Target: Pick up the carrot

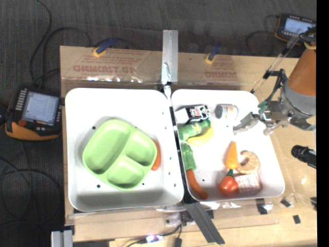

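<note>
Carrot [232, 156] lies below-left of the gripper [245, 123], apart from it; whether that is spread, I cannot tell. Likely light, stiff, smooth: grasp across its thick middle.

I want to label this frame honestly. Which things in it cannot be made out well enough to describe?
- Hand: small and blurred in the camera view; whether it is open or shut cannot be told.
- Orange thing in the left bin: mostly hidden behind the green plate.
- Small can: label too small to read.
- Arm: cut off by the right edge.
</note>
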You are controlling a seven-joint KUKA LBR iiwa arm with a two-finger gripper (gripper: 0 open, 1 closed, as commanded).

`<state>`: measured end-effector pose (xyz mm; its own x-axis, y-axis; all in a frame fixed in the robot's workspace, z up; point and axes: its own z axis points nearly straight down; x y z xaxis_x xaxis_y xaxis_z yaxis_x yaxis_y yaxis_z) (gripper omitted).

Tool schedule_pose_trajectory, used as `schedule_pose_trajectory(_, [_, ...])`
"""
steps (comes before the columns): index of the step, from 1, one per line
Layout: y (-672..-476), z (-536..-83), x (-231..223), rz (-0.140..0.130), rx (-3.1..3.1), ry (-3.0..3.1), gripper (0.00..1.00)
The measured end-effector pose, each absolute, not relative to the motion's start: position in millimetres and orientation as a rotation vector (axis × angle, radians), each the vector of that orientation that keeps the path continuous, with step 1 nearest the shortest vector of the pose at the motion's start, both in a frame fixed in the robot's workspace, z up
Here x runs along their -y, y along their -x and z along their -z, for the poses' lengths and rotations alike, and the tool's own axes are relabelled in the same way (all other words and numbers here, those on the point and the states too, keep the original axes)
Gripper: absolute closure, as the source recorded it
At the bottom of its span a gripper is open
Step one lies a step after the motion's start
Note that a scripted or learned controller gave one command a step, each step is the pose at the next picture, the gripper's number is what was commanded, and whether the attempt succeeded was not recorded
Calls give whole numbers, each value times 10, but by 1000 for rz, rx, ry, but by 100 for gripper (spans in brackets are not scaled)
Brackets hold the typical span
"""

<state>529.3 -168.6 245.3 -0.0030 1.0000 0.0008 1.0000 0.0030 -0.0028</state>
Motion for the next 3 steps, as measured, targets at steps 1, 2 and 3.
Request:
schedule_pose_trajectory(1, [-5251,-891,1661,7,2434,2000,0])
schedule_pose_trajectory(2, [-5260,-989,1657,11,2435,2001,100])
schedule_pose_trajectory(3, [-5192,-1986,1189,-4,2324,2112,100])
